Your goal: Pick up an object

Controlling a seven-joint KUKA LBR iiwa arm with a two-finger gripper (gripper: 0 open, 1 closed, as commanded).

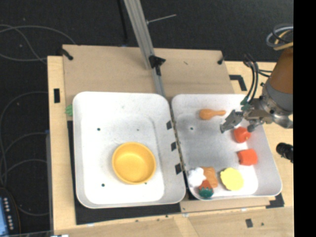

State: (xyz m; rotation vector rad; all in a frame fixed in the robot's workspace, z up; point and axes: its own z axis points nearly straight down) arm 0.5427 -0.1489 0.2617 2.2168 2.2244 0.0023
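- Gripper (240, 121) hangs over the right bin (207, 147), fingers apart, clamped on nothing.
- Red block (241, 135) lies just below the fingers, toward the bin's near side, seemingly the nearest target.

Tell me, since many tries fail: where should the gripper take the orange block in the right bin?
Probably across the orange block's two flat opposite sides, coming straight down. It lies apart from the yellow disc and red piece, leaving finger room.

My view: bowl (134, 162) in left bin (94, 112); blocks (247, 156) and toys (203, 179) in right bin (197, 132), gripper (240, 124) above.
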